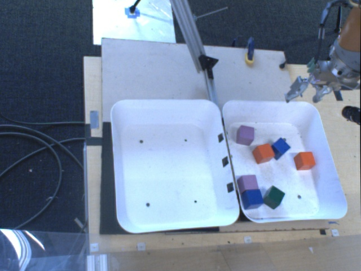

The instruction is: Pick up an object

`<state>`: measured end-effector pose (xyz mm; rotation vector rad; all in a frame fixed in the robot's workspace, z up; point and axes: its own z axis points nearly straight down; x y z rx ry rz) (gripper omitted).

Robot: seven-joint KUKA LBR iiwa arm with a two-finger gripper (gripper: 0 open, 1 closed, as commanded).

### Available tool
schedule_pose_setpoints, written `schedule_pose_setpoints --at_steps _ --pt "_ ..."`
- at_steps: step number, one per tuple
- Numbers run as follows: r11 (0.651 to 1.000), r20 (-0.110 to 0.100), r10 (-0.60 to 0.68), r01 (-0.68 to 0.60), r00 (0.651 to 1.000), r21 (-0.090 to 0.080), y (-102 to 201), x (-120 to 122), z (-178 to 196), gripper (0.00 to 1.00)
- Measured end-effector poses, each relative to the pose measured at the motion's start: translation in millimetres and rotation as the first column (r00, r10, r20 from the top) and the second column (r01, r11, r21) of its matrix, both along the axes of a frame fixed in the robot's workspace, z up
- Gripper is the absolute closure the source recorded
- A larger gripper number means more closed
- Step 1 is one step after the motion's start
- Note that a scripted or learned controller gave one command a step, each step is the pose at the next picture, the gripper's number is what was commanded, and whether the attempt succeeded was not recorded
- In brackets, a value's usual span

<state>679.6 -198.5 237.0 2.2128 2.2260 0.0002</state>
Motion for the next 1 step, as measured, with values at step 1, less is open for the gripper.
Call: schedule_pose_setpoints --at_steps 1 --pt "1.000 -0.007 -0.004 0.004 1.000 0.004 43.9 -72.8 -141.3 0.00"
